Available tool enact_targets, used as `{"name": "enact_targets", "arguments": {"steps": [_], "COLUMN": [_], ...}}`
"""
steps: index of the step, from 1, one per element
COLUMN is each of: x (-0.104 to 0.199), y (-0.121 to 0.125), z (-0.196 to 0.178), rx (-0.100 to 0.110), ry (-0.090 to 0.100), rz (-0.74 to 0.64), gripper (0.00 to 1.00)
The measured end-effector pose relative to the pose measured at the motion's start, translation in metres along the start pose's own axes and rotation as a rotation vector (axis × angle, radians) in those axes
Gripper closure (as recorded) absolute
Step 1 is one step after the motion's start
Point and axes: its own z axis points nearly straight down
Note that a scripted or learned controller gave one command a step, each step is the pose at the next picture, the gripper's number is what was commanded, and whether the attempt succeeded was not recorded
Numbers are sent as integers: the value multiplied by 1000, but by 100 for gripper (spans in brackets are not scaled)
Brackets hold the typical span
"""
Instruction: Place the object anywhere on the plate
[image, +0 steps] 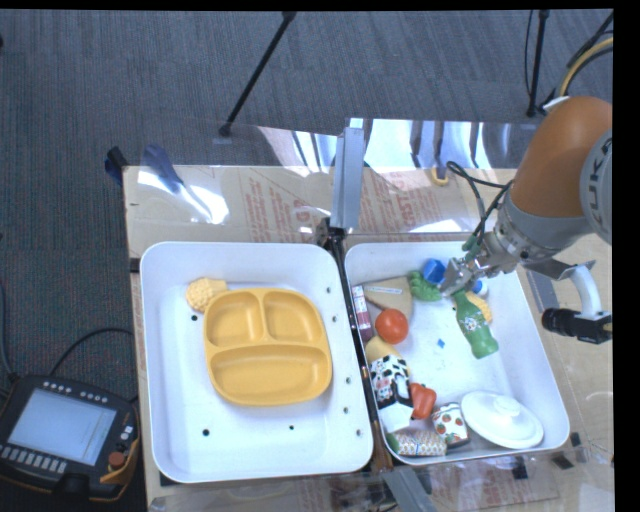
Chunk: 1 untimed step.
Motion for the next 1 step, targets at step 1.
{"name": "enact_targets", "arguments": {"steps": [1], "x": [79], "y": [21], "z": [16], "rx": [0], "ry": [1], "rz": [-147], "gripper": [100]}}
